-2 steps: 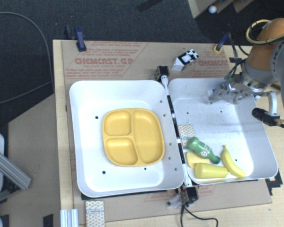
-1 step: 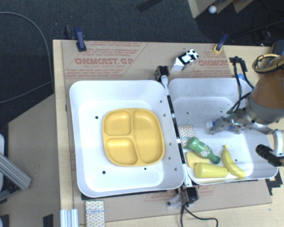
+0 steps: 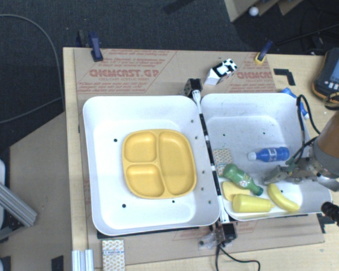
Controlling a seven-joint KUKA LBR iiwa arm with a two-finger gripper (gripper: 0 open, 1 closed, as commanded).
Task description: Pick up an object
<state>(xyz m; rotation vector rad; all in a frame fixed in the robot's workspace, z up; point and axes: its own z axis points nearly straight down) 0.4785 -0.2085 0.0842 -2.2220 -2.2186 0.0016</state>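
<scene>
While low in the right bin (image 3: 254,103), gripper (image 3: 276,177) open, holding nothing; banana (image 3: 283,198) just below the fingertips, blue bottle (image 3: 269,154) just above, green bottle (image 3: 242,179) to the left.

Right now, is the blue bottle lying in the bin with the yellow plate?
No, the blue bottle lies in the right bin, while the yellow plate sits in the left bin.
</scene>
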